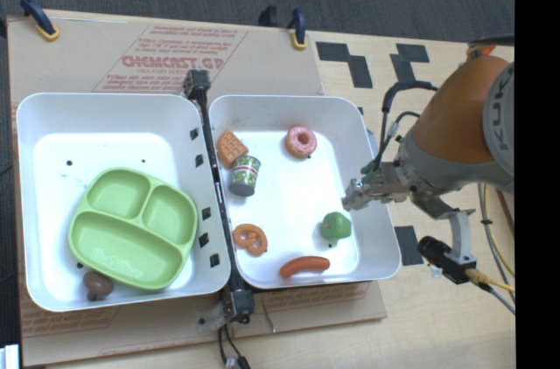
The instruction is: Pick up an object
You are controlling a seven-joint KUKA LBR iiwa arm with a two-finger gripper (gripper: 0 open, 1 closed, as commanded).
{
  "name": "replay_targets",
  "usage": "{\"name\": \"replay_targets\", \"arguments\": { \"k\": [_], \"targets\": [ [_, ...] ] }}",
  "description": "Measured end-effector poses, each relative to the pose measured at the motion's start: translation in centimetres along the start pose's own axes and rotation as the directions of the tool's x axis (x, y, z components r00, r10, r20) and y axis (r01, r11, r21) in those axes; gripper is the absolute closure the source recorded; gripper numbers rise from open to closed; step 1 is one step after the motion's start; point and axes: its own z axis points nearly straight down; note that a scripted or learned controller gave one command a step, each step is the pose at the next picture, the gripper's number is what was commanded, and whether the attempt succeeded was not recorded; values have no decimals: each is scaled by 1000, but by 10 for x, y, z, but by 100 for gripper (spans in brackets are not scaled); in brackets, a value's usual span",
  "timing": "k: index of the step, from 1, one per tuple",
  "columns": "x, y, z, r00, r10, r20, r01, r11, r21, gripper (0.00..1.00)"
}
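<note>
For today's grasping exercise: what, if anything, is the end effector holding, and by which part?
Nothing is seen held; the end effector sits at the right bin's edge, above the green object.

A green divided plate (133,227) lies in the left bin (26,184), a brown lump (98,285) beside it.

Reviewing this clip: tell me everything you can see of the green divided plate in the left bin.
The green divided plate is pale lime green, looks like smooth plastic or silicone, with rounded corners and three compartments: two smaller ones toward the far side and one long one nearer the camera. It lies right side up, turned at a slant, on the floor of the left bin, toward its near half. Nothing sits in its compartments. A small brown object lies against or just beside its near-left edge; contact is unclear.
</note>
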Motion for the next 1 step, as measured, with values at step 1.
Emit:
{"name": "replay_targets", "arguments": {
  "k": [1],
  "targets": [
    [-18, 39, -18, 1000, -1, 0, 1, 1000, 1, 100]
  ]
}}
